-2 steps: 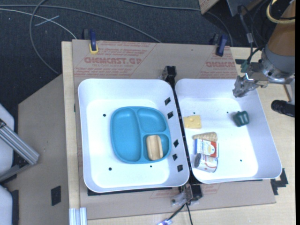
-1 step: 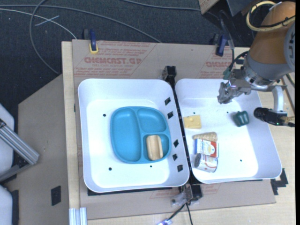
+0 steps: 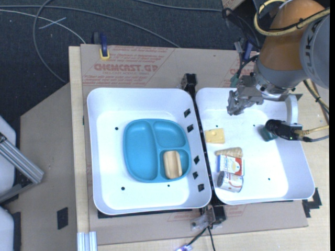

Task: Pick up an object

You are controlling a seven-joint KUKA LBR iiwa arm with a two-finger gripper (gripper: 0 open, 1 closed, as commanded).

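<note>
White plastic makes the two shallow bins, and the gripper hangs over the far part of the right bin, with nothing visible in its grasp. Whether it is closed or released I cannot tell from here.

Candidates for picking lie on the bin floor, apart from the gripper. Nearest is a small yellow block, lying flat a little in front of the gripper and toward the divider between the bins. Further in the same direction is a printed packet, white with red and blue, also flat. I judge the block to be the easier target, because it lies alone with free floor around it.

Across the divider from the gripper, the left bin holds a blue divided plate. A tan roll rests in the plate's compartment closest to the gripper's side.

Both bins sit on a brown cardboard sheet with red printing, which a blue and yellow clamp seems to fix at the far edge. The floor around is dark carpet, and thin grey cables lie loose on it.
</note>
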